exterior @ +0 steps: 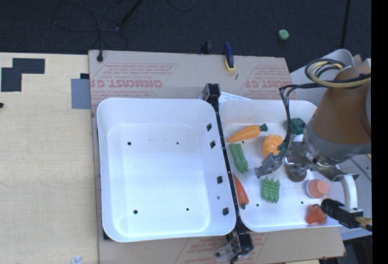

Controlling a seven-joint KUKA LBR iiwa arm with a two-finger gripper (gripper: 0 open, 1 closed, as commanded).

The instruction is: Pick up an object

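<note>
Orange toy (272, 145) just beside tool (271, 167), grip state perhaps unreadable.

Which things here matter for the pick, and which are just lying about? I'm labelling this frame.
Job:
two-finger gripper
right white bin
orange toy carrot with green top
round orange toy fruit
dark green ridged toy vegetable
light green ribbed toy piece
red-orange toy carrot by the divider

Lying about:
left white bin
blue clamp
small green ball on the dark floor
</note>
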